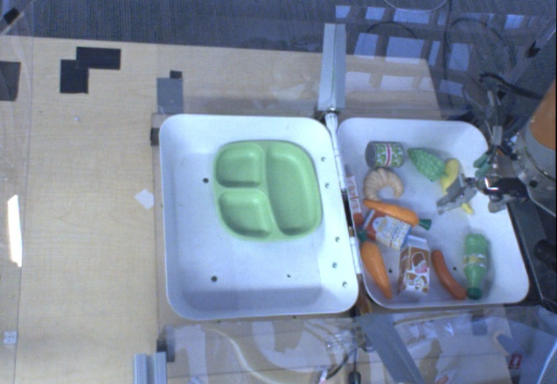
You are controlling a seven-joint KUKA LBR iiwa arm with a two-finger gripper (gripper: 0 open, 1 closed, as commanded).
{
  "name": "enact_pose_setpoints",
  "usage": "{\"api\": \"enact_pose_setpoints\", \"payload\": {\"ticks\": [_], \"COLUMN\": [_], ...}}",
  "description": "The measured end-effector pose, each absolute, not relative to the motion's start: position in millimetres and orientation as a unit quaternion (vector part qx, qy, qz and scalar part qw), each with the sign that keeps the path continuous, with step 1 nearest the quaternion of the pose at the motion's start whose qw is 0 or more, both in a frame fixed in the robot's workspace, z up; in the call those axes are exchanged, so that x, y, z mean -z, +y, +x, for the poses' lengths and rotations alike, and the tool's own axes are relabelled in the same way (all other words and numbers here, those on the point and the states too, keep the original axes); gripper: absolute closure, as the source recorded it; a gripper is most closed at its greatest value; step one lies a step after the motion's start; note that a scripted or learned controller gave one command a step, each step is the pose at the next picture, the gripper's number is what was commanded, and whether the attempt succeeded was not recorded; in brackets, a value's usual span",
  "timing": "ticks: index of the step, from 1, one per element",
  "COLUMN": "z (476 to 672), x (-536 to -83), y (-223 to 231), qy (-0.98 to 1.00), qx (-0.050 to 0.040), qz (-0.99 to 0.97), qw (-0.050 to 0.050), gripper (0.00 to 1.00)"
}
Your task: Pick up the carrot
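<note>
The carrot (pixel 396 212), orange with a green stub at its right end, lies slanted in the middle of the right bin (pixel 509 286), just below a croissant (pixel 384 183). My gripper (pixel 464 185) hovers over the right side of that bin, to the right of the carrot and apart from it. It is open, with nothing between its fingers. A yellow piece of toy food (pixel 452 171) lies partly under it.
Around the carrot lie a tin can (pixel 385 154), a green corn-like piece (pixel 426 162), a second orange vegetable (pixel 376 266), a small carton (pixel 416 271), a sausage (pixel 448 276) and a green bottle (pixel 475 262). The left bin (pixel 187 225) holds a green divided plate (pixel 265 189).
</note>
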State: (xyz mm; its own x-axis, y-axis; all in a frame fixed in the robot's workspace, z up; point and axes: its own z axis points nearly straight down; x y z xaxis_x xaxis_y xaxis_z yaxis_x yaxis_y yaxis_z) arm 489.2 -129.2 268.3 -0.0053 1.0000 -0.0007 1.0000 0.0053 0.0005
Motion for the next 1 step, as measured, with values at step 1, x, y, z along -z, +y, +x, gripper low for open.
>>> {"api": "enact_pose_setpoints", "payload": {"ticks": [1], "z": [525.4], "x": [-106.7], "y": [-95.9], "qy": [0.764], "qx": [-0.0028], "qz": [0.645], "qw": [0.005], "gripper": [0.0]}}
